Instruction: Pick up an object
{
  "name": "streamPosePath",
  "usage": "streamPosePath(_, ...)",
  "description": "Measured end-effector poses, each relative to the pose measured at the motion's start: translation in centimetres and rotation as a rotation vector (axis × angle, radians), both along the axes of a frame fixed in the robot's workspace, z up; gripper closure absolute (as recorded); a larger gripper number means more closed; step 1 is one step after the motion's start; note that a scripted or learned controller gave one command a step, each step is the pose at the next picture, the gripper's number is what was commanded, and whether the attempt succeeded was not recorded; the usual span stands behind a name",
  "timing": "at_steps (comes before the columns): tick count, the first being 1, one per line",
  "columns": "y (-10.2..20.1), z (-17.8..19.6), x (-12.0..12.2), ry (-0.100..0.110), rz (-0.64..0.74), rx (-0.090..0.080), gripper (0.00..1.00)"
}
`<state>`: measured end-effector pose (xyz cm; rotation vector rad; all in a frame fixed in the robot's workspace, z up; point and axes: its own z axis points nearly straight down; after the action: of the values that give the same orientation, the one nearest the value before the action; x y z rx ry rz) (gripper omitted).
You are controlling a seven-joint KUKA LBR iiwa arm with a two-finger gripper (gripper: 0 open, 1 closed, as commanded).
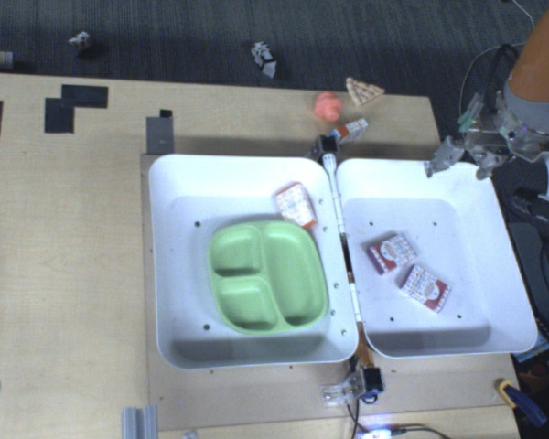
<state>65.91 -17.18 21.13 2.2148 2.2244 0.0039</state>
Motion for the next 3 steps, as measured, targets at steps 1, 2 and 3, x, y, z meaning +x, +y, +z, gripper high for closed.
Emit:
streamPosePath(1,3.4,-12.5,1.1,-0.002,0.002,0.0,0.0)
streamPosePath(2,3.4,-11.4,1.3,-0.007,0.005,-0.001,1.0)
streamPosePath(3,3.4,-11.4,1.2,-0.006,0.006,-0.001,0.0)
